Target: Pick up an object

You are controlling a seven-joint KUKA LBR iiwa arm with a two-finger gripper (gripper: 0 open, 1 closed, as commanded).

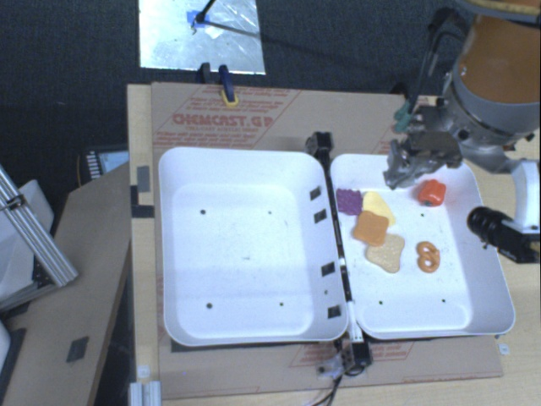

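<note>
The right bin (473, 311) holds several small things near its far side. A purple piece (348, 200) lies next to a yellow piece (379, 204), with an orange square (370, 227) just in front and a tan bread-like slice (387, 253) nearer the camera. A pretzel (428, 256) lies to the right, and a red-orange piece (432, 193) sits near the far right. My gripper (399, 176) hangs over the bin's far edge, between the yellow piece and the red-orange one, with nothing visibly held.
The left bin (237, 244) sits beside the right one, joined by a black hinge strip (334, 235). A cardboard sheet (220, 117) lies under both bins. A silver plate (201, 24) is at the back.
</note>
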